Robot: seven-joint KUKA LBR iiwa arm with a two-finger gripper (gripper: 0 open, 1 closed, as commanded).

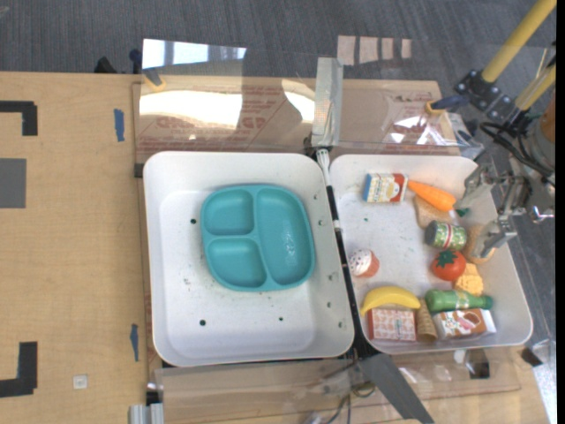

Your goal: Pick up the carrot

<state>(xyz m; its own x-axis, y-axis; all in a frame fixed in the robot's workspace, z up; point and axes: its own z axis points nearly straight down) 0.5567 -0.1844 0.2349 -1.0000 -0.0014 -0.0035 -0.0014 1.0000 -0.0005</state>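
Observation:
The orange carrot (pixel 432 195) lies in the right bin (pixel 516 312) near its far edge, pointing toward the bin's right wall. A small milk carton (pixel 384 187) sits just to its left. My gripper (pixel 477 228) hangs over the right side of this bin, just right of the carrot's tip and beside a green can (pixel 446 235). It is open, with nothing between its fingers.
Also in the right bin are a red tomato (pixel 448 265), a banana (pixel 391 299), a green bottle (pixel 457 301), small boxes (pixel 391 325) and a round white-and-red toy (pixel 362 261). A teal divided plate (pixel 258 237) rests in the left bin (pixel 168 263). Cables and a yellow pole (pixel 521 34) stand at the far right.

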